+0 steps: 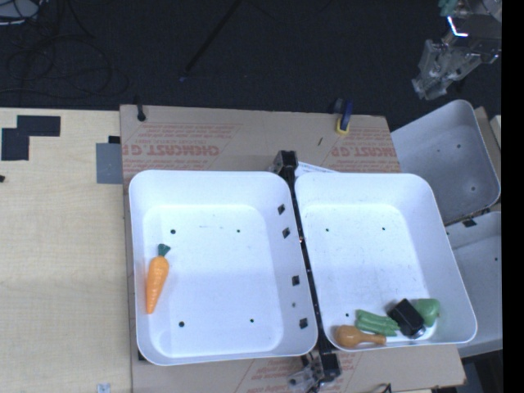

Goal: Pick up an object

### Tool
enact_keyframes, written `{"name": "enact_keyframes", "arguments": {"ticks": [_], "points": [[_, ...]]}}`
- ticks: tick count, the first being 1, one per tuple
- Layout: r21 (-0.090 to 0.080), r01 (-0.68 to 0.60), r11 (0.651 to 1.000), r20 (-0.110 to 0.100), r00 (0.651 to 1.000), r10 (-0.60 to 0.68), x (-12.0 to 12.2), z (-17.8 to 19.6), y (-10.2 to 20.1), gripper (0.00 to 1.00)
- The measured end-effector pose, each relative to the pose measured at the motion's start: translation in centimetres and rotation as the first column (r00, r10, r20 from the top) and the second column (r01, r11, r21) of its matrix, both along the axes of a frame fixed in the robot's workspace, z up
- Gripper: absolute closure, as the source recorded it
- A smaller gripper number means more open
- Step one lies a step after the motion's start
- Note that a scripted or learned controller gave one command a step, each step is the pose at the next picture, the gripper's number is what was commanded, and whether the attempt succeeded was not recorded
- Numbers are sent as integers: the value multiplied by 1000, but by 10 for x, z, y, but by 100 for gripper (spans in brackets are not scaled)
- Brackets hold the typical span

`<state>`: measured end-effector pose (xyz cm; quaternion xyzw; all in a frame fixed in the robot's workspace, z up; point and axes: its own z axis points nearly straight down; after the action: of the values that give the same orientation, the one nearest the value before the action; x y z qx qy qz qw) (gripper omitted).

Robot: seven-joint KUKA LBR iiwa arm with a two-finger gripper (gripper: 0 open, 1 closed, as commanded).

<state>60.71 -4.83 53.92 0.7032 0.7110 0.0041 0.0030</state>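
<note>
- The counter point(57, 244) is pale wood with a sheet of brown cardboard point(246, 142) on it; behind it the room is dark, with loose cables point(49, 6) on the floor.
- Two white bins sit side by side on the cardboard, the left bin point(209, 191) touching the right bin point(368, 191) along a black divider.
- A toy carrot point(155, 281) lies by the left bin's left wall.
- The jaws point(438, 76) hang high above the counter, beyond the right bin's far right corner, well apart from every object.
- In the right bin's near right corner a green piece point(377, 322), a black block point(407, 317), another green piece point(428, 308) and an orange-tan piece point(358, 337) lie bunched together.
- The jaws are too small and blurred to tell whether they are spread or pressed together.
</note>
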Motion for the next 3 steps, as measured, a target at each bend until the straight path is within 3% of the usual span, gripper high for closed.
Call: {"name": "enact_keyframes", "arguments": {"ticks": [1, 3], "points": [[-2, 8, 1000, -12, 1000, -8, 39, -2, 40, 100], [-1, 6, 1000, -13, 1000, -6, 37, -2, 191, 100]]}}
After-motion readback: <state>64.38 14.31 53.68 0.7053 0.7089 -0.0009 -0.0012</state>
